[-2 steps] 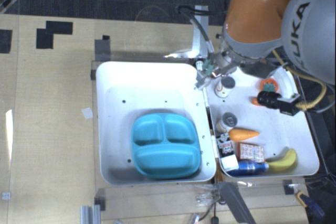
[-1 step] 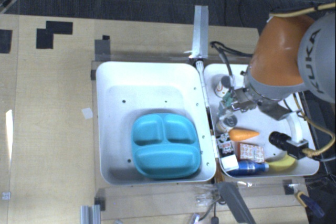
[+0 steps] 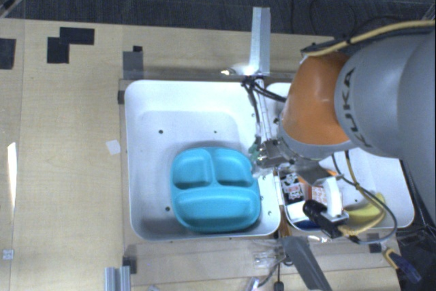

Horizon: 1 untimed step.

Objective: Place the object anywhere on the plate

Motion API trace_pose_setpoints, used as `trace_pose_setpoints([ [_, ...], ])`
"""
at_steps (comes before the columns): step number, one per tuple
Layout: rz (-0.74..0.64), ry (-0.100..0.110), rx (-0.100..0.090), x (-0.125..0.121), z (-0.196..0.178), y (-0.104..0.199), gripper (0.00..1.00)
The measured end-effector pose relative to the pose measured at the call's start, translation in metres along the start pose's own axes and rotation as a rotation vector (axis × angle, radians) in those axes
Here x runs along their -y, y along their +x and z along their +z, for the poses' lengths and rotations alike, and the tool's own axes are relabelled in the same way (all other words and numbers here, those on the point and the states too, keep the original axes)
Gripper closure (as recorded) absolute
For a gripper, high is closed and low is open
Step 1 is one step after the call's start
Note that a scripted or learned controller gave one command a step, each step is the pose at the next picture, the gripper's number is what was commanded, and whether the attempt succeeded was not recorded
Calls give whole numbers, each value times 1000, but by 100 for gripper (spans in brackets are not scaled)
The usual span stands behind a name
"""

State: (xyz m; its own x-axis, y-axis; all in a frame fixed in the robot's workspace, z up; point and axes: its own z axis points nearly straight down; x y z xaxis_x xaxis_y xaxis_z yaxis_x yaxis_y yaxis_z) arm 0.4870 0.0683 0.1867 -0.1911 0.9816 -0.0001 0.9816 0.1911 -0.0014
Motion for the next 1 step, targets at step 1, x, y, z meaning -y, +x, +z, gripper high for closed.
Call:
trace_pose_setpoints([
  [1,-201,-2,1,-55,4,-60,100],
])
